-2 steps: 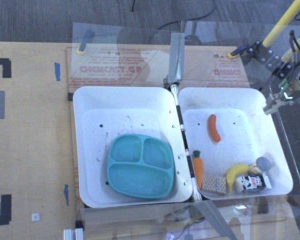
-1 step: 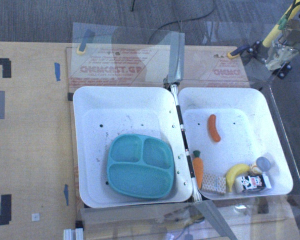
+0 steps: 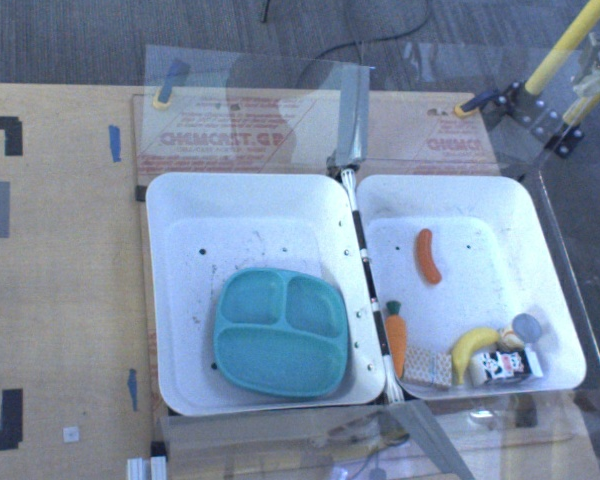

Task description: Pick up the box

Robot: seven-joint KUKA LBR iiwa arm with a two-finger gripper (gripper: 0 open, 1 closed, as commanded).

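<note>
I'm looking for the box in the right bin (image 3: 540, 230), and I take it to be the small black-and-white carton (image 3: 505, 366) lying near the bin's front right corner. A flat tan speckled packet (image 3: 430, 369) lies further left along the front wall and could be meant instead; at this size I can't settle it.

The things here look as if they were dropped in loose: they crowd the front wall. A banana (image 3: 477, 348) curves between the packet and the carton and touches or nearly touches both. A small grey round thing (image 3: 527, 326) sits just behind the carton. A carrot (image 3: 396, 336) lies along the divider, and a sausage (image 3: 429, 256) lies by itself mid-bin.

For room, the carton's front side is tight against the sloped wall, so I judge a descent from above, closing across its short sides, to be safest. The bin's back half is open floor. The left bin (image 3: 170, 208) holds a teal divided plate (image 3: 280, 333).

I cannot tell the state of the end effector from this view.
</note>
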